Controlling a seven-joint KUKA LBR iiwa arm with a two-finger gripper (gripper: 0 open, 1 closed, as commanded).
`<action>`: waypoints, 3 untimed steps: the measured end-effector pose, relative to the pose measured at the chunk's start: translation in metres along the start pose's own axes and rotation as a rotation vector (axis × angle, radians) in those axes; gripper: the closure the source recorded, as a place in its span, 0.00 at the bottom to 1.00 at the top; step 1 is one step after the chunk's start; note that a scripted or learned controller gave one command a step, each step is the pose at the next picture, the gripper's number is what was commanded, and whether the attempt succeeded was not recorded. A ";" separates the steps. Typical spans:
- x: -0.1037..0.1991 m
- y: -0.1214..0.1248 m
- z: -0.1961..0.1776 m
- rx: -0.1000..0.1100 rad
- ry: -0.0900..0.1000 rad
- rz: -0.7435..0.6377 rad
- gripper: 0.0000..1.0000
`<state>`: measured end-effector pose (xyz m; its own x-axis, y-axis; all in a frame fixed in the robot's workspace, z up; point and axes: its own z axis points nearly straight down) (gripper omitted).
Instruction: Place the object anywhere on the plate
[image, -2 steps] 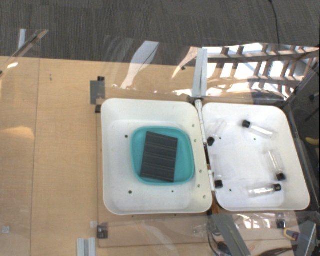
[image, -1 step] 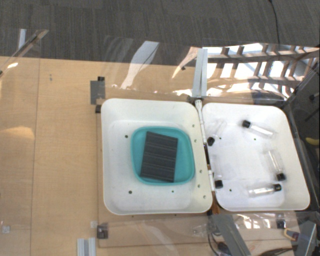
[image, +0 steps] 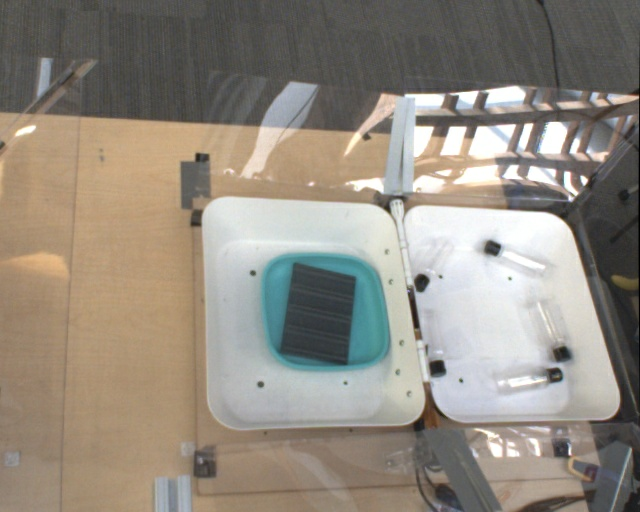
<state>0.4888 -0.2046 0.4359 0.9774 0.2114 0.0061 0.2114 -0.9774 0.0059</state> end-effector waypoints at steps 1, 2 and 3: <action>0.000 0.000 0.000 0.000 0.000 0.000 0.00; 0.000 0.000 0.000 0.000 0.000 0.000 0.00; 0.000 0.000 0.000 0.000 0.000 0.000 0.00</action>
<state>0.4888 -0.2046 0.4359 0.9774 0.2112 0.0062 0.2112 -0.9774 0.0058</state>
